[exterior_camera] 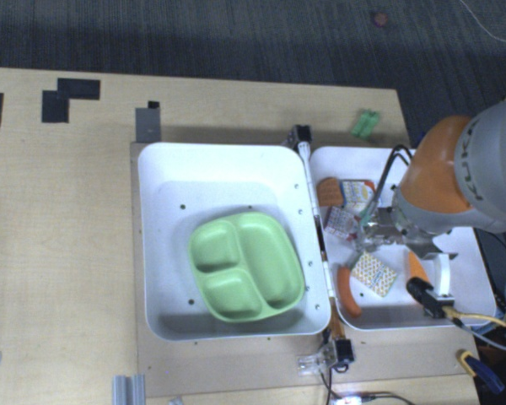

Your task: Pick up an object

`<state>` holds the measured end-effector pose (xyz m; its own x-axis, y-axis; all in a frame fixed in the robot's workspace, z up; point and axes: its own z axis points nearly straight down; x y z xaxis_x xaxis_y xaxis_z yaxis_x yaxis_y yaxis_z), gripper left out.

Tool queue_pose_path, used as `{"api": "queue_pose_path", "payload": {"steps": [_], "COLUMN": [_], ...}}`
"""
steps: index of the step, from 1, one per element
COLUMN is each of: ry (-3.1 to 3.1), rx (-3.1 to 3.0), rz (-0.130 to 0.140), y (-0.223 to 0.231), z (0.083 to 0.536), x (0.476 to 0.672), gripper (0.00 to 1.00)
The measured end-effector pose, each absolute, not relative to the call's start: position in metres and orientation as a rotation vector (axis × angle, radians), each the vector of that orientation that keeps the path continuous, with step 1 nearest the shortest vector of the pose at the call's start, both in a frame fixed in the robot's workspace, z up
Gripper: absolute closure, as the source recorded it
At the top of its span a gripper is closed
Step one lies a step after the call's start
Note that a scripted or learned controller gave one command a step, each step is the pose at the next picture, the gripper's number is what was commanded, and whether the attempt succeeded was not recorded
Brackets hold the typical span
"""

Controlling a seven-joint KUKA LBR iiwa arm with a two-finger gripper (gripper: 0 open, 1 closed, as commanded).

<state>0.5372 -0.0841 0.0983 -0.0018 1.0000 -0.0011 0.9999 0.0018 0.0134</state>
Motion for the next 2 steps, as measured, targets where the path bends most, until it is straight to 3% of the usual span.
{"api": "queue_pose_path", "payload": {"steps": [1, 2], "ry": [2.217, 2.217], "rx": [2.212, 2.209], "rz": [0.013, 0.018], "y": [-0.084, -0.083], "z": [0.098, 0.109], "x": [0.537, 0.538], "gripper": [0.0, 1.0]}}
